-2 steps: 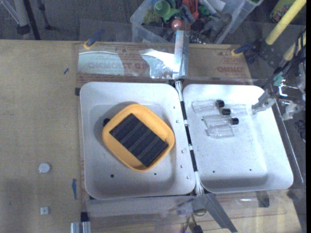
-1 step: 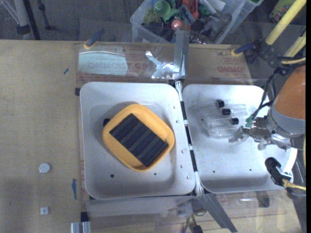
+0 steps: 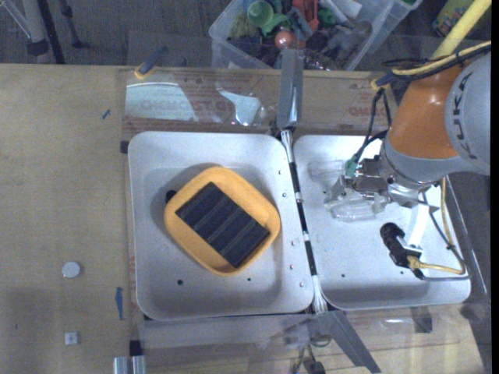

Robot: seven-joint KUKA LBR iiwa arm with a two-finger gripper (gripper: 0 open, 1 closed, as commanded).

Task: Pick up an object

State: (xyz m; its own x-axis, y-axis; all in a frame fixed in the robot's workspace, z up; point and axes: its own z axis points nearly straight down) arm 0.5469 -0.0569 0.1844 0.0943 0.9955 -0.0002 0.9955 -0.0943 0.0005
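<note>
**A:** Well, was there any writing to read?

**B:** There were letters on the grey arm (image 3: 437, 123), "KUK", cut off at the frame's edge. The clear sheet (image 3: 160, 104) beyond the bins carried faded reddish print, too blurred to read.

**A:** And where was the thing to pick?

**B:** The yellow case (image 3: 222, 220) with its dark ribbed panel lay in the middle of the left bin (image 3: 136, 232), turned on a diagonal. It was clear of all four walls, with bare white floor all round and the widest stretch on the near side. Something small and black (image 3: 170, 195) peeked out at its far left edge.

**A:** And the gripper?

**B:** The gripper (image 3: 355, 195) was over in the right bin (image 3: 366, 283), towards the far side, well apart from the case. Something clear and glassy sat right at its tip, and I could not tell whether the gripper was open or closed. The near half of that bin was open floor.

**A:** What about between the bins?

**B:** The two rims met in a narrow seam (image 3: 300, 216).
</note>
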